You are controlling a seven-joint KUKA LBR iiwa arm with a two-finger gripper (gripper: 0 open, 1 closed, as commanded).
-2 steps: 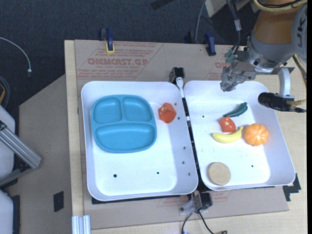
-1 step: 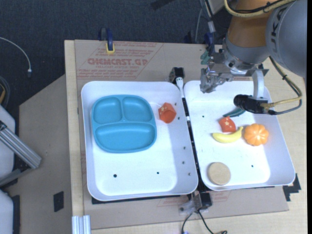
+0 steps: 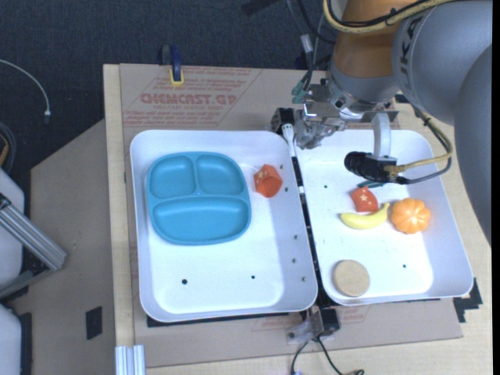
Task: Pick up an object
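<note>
The tomato [image 3: 364, 200] sits in the right bin [image 3: 437, 276], below the gripper [image 3: 316, 131] and to its right, touching the banana [image 3: 363, 219]. The orange [image 3: 410, 216] is just beside them. I cannot tell the gripper's state.

Two white bins sit side by side on the bench. The left bin [image 3: 156, 272] holds one blue divided plate [image 3: 199, 198] and one red toy fruit [image 3: 268, 181] just right of that plate. The right bin [image 3: 437, 276] holds four items: one tomato [image 3: 364, 200], one banana [image 3: 364, 219], one orange [image 3: 409, 216], one tan disc [image 3: 351, 277].
</note>
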